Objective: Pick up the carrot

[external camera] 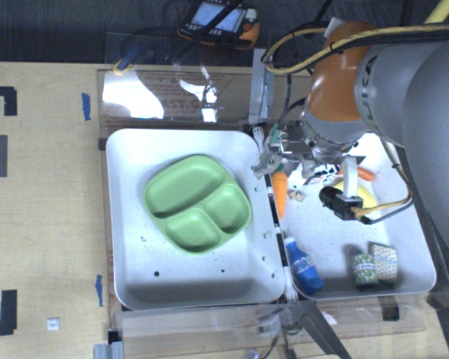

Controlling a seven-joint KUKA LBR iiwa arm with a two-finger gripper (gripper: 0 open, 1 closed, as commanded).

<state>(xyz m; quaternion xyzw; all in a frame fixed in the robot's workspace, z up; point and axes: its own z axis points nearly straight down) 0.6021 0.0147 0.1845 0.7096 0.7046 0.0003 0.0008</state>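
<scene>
1. The carrot (pixel 280 191) is a small, smooth orange cone, most likely a plastic toy, standing nearly on end in the right bin (pixel 404 275), tight against the wall it shares with the left bin (pixel 127 223).
2. The pincer (pixel 273 159) sits directly above the carrot's upper end. Its metal fingers are lost in the clutter of fittings and glare, so whether they are spread or closed, and whether they grip the carrot or only touch its top, cannot be told.
3. Beside the pincer, further into the right bin, lies a cluster of small things: a black-and-white patterned piece (pixel 323 175), a sliver of orange (pixel 367 175), a yellow item (pixel 367 197) and a black cable fitting (pixel 340 200) hanging from the wrist.
4. Below the pincer, along the same dividing wall, lies a blue bottle-shaped thing (pixel 304 269) with a glossy surface. Well off in the near corner stands a squat green-and-white printed pack (pixel 376 265).
5. On the pincer's other side, the left bin holds a matte green divided plate (pixel 198 202) with three rounded compartments, tilted slightly on the white floor.
</scene>
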